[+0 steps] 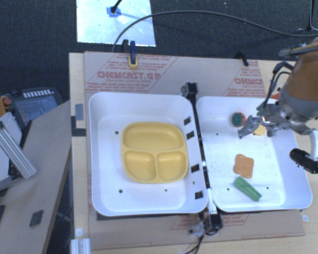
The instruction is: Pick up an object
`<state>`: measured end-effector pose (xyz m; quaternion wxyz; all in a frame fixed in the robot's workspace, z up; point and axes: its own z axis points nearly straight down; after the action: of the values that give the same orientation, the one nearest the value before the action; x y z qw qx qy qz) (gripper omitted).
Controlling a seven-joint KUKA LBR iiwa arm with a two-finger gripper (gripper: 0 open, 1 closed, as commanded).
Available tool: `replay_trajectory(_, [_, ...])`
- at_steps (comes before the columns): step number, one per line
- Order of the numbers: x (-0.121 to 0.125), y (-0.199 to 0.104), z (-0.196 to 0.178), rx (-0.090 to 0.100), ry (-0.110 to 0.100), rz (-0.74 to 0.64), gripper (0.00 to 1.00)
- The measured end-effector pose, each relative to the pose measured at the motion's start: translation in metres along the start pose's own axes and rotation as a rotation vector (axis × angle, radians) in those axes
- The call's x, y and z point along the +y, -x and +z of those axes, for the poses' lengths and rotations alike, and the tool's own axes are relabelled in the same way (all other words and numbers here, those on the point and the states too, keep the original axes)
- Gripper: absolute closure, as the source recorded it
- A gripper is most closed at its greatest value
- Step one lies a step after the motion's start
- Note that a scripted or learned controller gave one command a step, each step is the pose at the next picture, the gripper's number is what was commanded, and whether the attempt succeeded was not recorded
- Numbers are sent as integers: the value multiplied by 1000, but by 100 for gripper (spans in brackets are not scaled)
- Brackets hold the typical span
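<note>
In the right bin (291, 194), my gripper (258, 128) hangs over the far middle, and its fingers (246, 127) are spread open. A small pale yellow piece (260, 131) shows between them, low against the bin floor and partly hidden. I cannot tell whether the fingers touch it. Just to the gripper's left lies a small round green and orange object (237, 119). An orange, toast-shaped piece (244, 165) lies nearer the front. Below it, a green stick-shaped object (247, 188) lies at a slant.
The left bin (103, 142) holds a yellow divided plate (153, 152). A black divider with clips (197, 142) runs between the bins. The arm's grey body with its orange band (307, 73) looms over the right bin's far right corner. A black fitting (306, 160) sticks in from the right.
</note>
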<state>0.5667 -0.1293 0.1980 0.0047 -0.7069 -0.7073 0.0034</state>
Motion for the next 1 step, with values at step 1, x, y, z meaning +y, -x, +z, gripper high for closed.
replay_trajectory(1, [3, 0, -7, -2, 13, -3, 0])
